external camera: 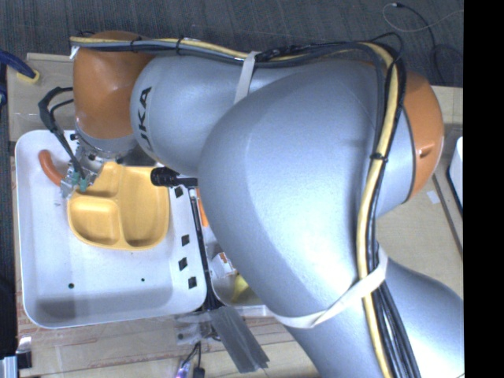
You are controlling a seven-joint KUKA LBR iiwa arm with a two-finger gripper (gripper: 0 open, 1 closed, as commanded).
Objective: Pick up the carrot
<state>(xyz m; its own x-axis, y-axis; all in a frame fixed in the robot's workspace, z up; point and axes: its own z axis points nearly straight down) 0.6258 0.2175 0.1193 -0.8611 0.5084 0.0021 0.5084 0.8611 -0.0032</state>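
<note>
The arm (315, 187) is a smooth, rounded grey shell with a dull sheen, bulging across most of the view from the right. A glossy orange band (106, 81) wraps the segment above the wrist, and a second orange patch shows at the far right shoulder. A bundle of black and yellow cables (378, 172) runs along the top of the arm and down its right side, strapped on with pale ties.

The tool (81, 176) hangs below the orange band at the upper left corner of the left bin; it is small, dark and metallic with a greenish part at its tip, and whether it is spread or pressed together I cannot tell.

The left bin (94, 298) is a shallow white plastic tray with rounded corners and a smooth floor marked by a few dark dots. In it lies a yellow divided plate (122, 215), matte plastic with soft rounded compartments, its upper edge touching or just under the tool. The carrot (49, 166) is a slim, curved orange shape lying near the bin's upper left wall, just left of the tool and apart from the plate.

The right bin (224, 290) is mostly hidden by the arm; a bit of its white rim shows, with something yellowish inside that is too cut off to identify. The wooden surface (47, 345) shows along the bottom left.
</note>
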